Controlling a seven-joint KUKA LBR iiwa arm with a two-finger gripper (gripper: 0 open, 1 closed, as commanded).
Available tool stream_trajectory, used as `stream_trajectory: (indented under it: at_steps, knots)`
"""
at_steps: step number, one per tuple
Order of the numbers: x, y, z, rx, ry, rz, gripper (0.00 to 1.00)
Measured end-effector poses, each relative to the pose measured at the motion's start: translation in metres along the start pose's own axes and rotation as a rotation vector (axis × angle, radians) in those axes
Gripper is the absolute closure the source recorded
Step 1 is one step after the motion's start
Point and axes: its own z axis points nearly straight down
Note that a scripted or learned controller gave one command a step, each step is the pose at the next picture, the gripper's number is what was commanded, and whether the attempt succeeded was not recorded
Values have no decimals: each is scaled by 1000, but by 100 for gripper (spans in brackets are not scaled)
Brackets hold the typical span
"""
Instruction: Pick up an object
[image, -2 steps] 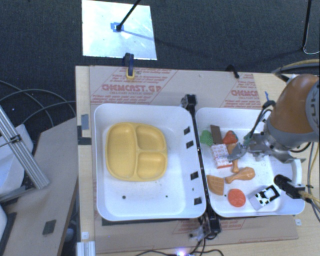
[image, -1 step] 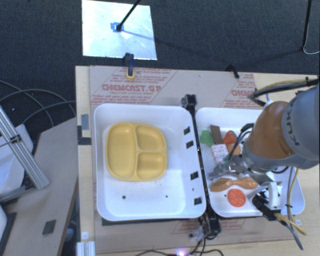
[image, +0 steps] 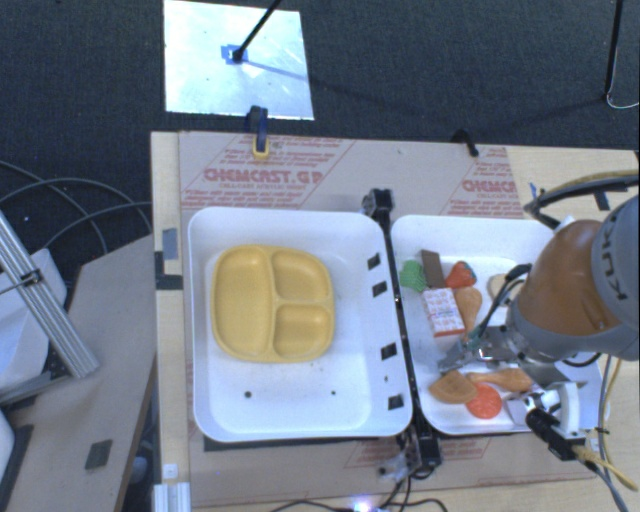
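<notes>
The right bin (image: 455, 425) holds several small items: a green piece (image: 412, 274), a brown bar (image: 432, 266), an orange-red piece (image: 460, 274), a red-and-white box (image: 443, 311), a tan piece (image: 454, 387), a red disc (image: 484, 402) and a pale piece (image: 497, 286). My gripper (image: 468, 350) hangs low over the right bin, just right of the box and above the tan piece. The arm's orange band (image: 570, 285) covers the bin's right part. Nothing shows between the fingers.
The left bin (image: 230, 400) carries a yellow three-compartment tray (image: 272, 302). A black divider with clips (image: 392, 320) runs between the bins. A blue-and-yellow clamp (image: 259, 135) sits at the bench's back edge. Metal framing stands at the far left.
</notes>
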Motion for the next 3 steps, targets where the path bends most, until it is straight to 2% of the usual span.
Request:
stream_trajectory:
  at_steps: [1,2,3]
  knots:
    - [12,66,-1,-8,-2,-7,0]
    - [10,63,-11,-3,0,-4,100]
    - [72,130,-107,-15,0,-12,100]
